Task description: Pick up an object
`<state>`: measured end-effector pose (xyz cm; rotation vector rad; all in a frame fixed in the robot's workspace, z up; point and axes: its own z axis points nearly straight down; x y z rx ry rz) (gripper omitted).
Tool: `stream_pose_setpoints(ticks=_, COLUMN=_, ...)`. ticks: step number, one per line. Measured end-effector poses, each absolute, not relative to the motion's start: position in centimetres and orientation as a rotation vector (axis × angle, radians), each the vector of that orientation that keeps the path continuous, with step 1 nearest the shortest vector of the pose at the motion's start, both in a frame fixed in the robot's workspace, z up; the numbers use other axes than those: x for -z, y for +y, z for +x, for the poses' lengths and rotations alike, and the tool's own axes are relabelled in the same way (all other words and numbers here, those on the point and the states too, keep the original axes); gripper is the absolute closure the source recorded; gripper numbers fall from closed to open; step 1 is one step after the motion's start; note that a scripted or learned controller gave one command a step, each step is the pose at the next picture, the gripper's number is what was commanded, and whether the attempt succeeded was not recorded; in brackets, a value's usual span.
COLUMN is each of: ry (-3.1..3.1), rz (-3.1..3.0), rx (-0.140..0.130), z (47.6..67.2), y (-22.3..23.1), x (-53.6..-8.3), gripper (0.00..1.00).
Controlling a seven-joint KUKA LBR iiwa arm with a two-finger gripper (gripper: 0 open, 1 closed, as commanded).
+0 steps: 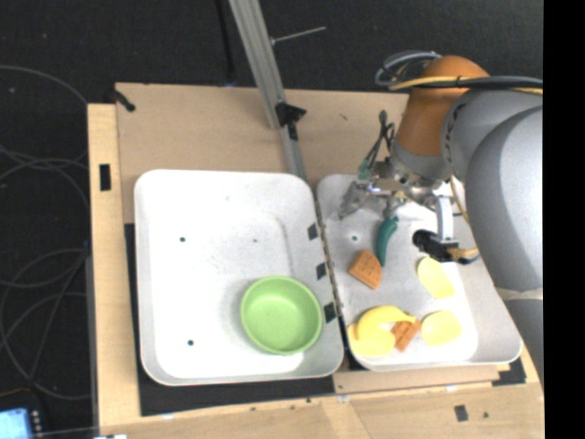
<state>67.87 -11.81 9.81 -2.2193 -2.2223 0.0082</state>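
My gripper (382, 201) hangs over the far part of the right bin (484, 355), under the orange band of the arm. A slim teal object (385, 240) reaches from just below the gripper toward the bin's middle; whether it is held or lying on the floor is unclear. Close by lies an orange waffle-like piece (366, 269). Nearer the front are a yellow piece (436, 277), a second yellow piece (441, 327), a round yellow object (377, 326) and a small orange piece (404, 335) between them.
In the left bin (183, 208), a green bowl (281, 314) sits at the front right corner. A slanted metal post (265, 71) rises behind the bins. The grey arm body covers the right bin's right side.
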Motion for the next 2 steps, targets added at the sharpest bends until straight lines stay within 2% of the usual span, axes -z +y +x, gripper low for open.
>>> stream_pose_setpoints(ticks=1, ry=-2.229, rz=-2.223, rx=-0.002, z=68.1, y=-11.9, x=-11.3, gripper=1.0)
stream_pose_setpoints(ticks=2, ry=-2.227, rz=-2.225, rx=0.009, z=67.9, y=-11.9, x=-17.8, gripper=1.0)
